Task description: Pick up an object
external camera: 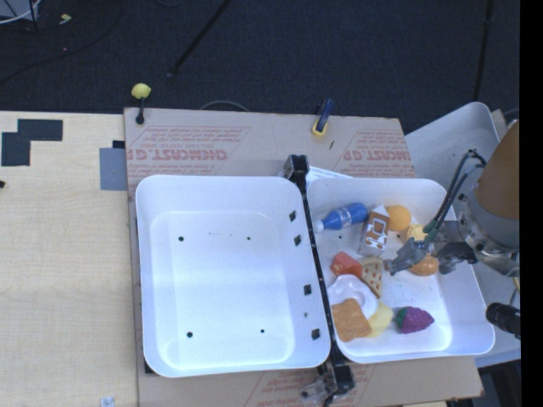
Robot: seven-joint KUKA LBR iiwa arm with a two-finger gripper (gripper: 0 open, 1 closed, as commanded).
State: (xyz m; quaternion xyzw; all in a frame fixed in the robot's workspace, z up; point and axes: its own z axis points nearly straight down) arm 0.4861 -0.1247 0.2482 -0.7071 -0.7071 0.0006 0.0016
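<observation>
The right bin (465, 342) holds several small toys. A blue bottle (344, 217) lies at its far left, with a brown and white box (375, 230) and an orange ball (397, 218) beside it. Lower down sit a red piece (345, 264), a waffle-like piece (372, 275), a white piece (351, 292), a bread-coloured block (349, 320), a yellow piece (383, 316) and purple grapes (413, 319). My gripper (411, 258) hangs low over the bin's middle right, right by a small orange toy (427, 267) that it partly covers.
The left bin (221, 183) lies next to the right one, with a black clip strip (307, 253) between them. Both stand on cardboard (212, 147). The arm (496, 202) comes in over the right bin's right rim.
</observation>
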